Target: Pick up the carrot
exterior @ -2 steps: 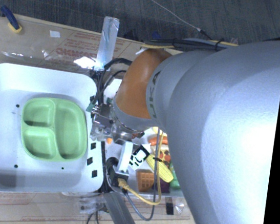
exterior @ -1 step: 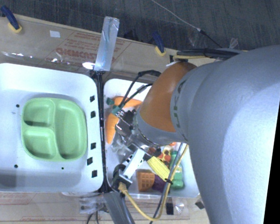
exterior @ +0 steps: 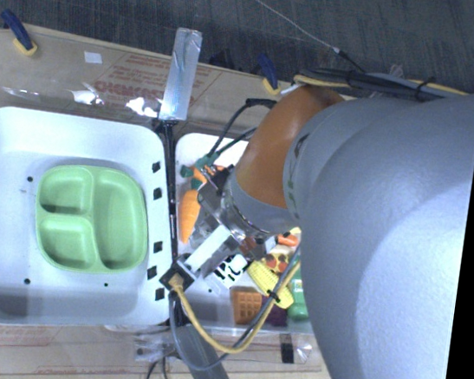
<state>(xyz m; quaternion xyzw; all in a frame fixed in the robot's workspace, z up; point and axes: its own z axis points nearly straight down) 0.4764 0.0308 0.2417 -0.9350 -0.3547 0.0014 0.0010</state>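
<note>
Orange carrot (exterior: 189, 210) hard against right bin's (exterior: 192, 145) left wall; gripper state unclear

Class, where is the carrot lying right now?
The carrot lies in the right bin, against its left wall by the divider, just left of the arm's wrist; the green plate sits in the left bin.

Arm (exterior: 365, 211) crowding right bin (exterior: 199, 148), toys (exterior: 273, 277) packed beside carrot (exterior: 188, 212)
</note>
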